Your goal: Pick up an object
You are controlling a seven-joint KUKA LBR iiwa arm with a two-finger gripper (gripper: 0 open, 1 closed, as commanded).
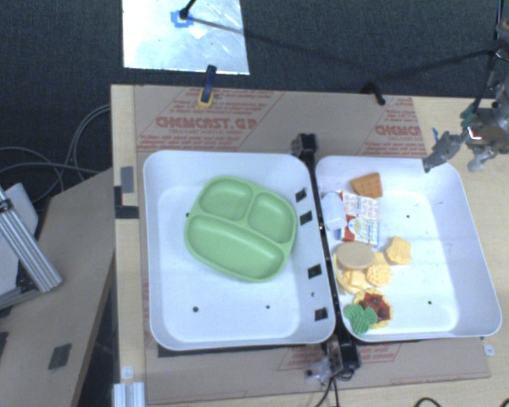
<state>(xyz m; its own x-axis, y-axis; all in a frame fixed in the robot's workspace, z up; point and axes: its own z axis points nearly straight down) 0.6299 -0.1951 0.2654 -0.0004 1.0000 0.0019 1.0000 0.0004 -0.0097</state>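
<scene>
Several toy food pieces lie along the left side of the right bin [458,253]: an orange wedge [366,185], a white and red packet [361,215], a round tan biscuit [354,254], yellow crackers [398,250] and a green and red piece [369,311]. My gripper [453,159] hangs over the bin's far right corner, well apart from the food. Its two fingers are spread open, and nothing is between them.
A green divided plate [240,227] sits in the left bin [165,312]. A black divider with clips [318,227] runs between the bins. Cardboard [237,121] lies under both. An aluminium frame [13,227] stands at the far left.
</scene>
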